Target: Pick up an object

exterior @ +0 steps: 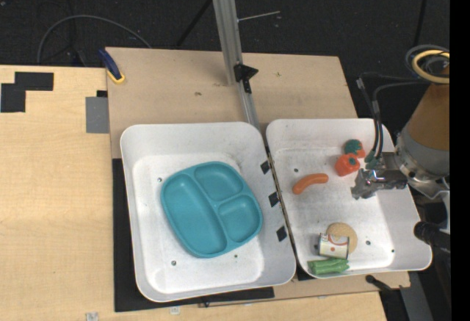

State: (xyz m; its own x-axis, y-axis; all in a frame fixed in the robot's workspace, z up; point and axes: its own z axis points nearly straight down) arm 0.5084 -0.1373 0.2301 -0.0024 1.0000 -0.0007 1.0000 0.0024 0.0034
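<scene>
Gripper (365,186), grip state indiscernible, hovers in the right bin (323,137); the orange strawberry (346,164) lies just beside it, up-left, nearest of the objects.

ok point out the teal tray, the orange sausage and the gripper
teal tray (192,211): camera view, on its large left compartment
orange sausage (311,183): camera view, on its middle
gripper (362,190): camera view, between its fingertips
</scene>
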